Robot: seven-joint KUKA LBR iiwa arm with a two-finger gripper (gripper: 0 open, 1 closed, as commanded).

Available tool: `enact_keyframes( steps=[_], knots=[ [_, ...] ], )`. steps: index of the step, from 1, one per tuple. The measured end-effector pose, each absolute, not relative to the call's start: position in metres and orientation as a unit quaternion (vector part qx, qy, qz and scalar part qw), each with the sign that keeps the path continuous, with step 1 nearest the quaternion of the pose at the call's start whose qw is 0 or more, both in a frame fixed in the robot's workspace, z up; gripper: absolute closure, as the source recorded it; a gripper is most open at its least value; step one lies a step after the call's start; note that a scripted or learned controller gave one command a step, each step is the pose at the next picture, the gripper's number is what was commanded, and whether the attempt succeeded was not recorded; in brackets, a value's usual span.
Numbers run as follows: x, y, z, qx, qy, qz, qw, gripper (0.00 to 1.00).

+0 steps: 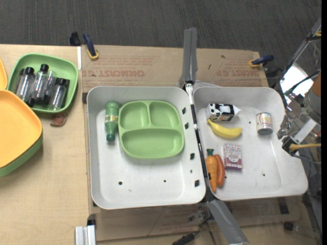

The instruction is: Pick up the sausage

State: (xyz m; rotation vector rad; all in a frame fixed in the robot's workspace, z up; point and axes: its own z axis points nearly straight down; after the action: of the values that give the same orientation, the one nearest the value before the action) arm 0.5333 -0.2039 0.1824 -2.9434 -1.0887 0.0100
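The sausage [220, 170] lies at the left edge of the right bin [265, 185], touching the carrot [211, 170], near the small box [233, 156]. The gripper [294, 137] is seen at the bin's right rim; its state cannot be told. Approach step judged pending: travel leftward across the bin is required.

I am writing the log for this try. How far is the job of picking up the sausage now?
Done: nothing yet. The sausage lies in the right bin, beside the carrot at the bin's left wall, not lifted. In hand: the gripper sits at the bin's right edge, apart from the sausage, with nothing visible between its fingers. Left: reaching across the bin, grasping the sausage and lifting it.
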Motion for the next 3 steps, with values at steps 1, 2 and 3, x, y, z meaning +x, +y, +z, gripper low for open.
enact_keyframes(
  steps=[1,2,3],
  knots=[
    [0.517,-0.187,0.09,-0.985,-0.173,0.0029,0.001,1.0],
    [0.532,-0.212,0.149,-0.994,-0.109,0.0022,0.001,1.0],
    [0.495,-0.22,0.091,-0.973,-0.23,0.003,0.004,1.0]
  ],
)
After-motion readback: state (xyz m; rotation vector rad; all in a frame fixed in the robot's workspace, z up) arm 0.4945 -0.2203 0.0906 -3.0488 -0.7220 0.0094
